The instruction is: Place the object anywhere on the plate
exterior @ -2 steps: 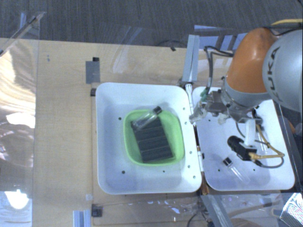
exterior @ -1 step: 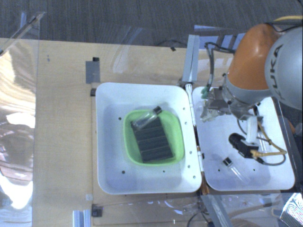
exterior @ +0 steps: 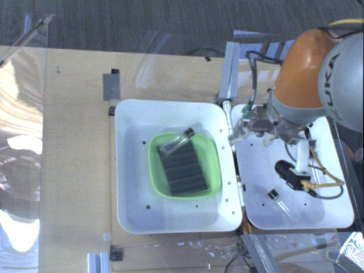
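Claw (exterior: 254,127) hangs above the right bin (exterior: 321,210).

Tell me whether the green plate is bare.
No, a dark ridged block and a clear black-capped vial lie on the green plate.

2 bins (exterior: 131,152) (exterior: 327,216), 1 plate (exterior: 154,170), 1 black block (exterior: 183,172), 2 capped vials (exterior: 173,144) (exterior: 282,205).
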Robot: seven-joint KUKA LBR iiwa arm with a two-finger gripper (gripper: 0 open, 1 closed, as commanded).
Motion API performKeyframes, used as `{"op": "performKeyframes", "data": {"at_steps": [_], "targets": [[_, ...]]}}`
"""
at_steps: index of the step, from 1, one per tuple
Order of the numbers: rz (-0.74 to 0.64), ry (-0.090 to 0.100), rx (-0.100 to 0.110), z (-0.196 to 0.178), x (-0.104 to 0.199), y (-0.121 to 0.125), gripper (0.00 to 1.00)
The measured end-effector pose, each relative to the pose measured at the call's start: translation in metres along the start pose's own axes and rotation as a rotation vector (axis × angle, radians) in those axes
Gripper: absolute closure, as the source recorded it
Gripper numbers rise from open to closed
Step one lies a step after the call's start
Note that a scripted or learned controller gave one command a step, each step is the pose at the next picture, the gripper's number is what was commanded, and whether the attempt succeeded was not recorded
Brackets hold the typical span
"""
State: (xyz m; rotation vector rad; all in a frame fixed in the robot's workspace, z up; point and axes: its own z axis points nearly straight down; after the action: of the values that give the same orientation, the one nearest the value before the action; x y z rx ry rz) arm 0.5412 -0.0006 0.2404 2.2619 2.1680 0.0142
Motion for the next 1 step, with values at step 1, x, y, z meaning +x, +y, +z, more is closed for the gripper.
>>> {"op": "performKeyframes", "data": {"at_steps": [1], "targets": [[0.076, 0.000, 0.004, -0.0685, -0.0002, -0.0519, 0.00]]}}
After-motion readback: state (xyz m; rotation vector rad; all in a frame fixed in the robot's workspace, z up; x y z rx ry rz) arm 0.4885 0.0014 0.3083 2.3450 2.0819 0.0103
